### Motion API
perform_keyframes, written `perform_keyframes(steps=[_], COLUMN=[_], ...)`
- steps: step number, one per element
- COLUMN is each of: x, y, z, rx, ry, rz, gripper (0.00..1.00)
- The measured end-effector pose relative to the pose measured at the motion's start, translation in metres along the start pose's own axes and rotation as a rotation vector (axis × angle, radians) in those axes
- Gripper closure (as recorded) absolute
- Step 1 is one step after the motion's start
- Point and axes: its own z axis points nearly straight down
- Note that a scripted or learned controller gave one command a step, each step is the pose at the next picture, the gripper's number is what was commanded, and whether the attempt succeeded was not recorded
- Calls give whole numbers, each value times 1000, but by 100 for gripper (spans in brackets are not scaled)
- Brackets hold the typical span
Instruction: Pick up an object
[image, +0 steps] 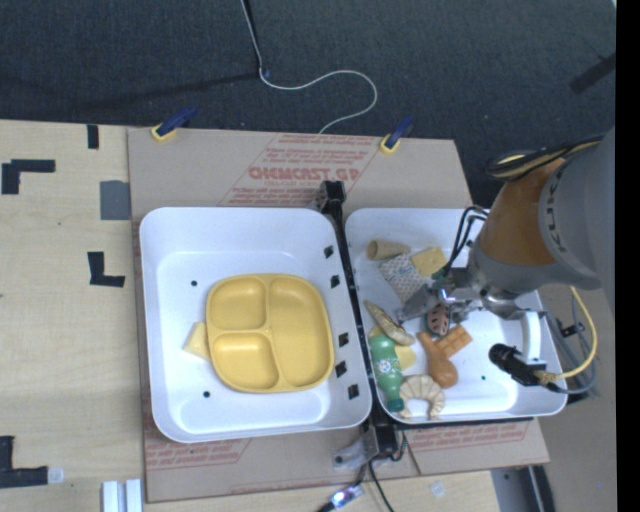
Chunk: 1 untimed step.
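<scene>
1. One end effector (438, 303) is low in the right bin (500, 400), among the toy food at about the bin's middle; its fingers are lost against the clutter, so how wide it stands cannot be told.
2. A small round brown piece (438, 321) lies just under the end effector's tip, too small to name, and no contact can be made out.
3. An orange carrot-like piece (441, 357) lies just below that, slanting toward the bin's near wall.
4. A grey speckled piece (401, 273) and a pale yellow wedge (430, 261) sit just up and to the left of the end effector, with a tan cone-shaped piece (385, 249) beyond them.
5. Along the right bin's left wall lie a yellowish banana-like piece (388, 325), a green bottle shape (386, 364) and a pale croissant-like piece (424, 401).
6. The grey arm with its orange band (515, 225) reaches in over the bin's right side.
7. The left bin (170, 250) holds a yellow divided plate (270, 333), with a pale yellow scrap (195, 341) touching its left edge.
8. Both bins rest on a cardboard sheet (300, 165) on the surface.
</scene>
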Motion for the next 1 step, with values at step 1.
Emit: perform_keyframes(steps=[1], x=[0], y=[0], z=[8], rx=[-2], ry=[0], rz=[-1], gripper=[0])
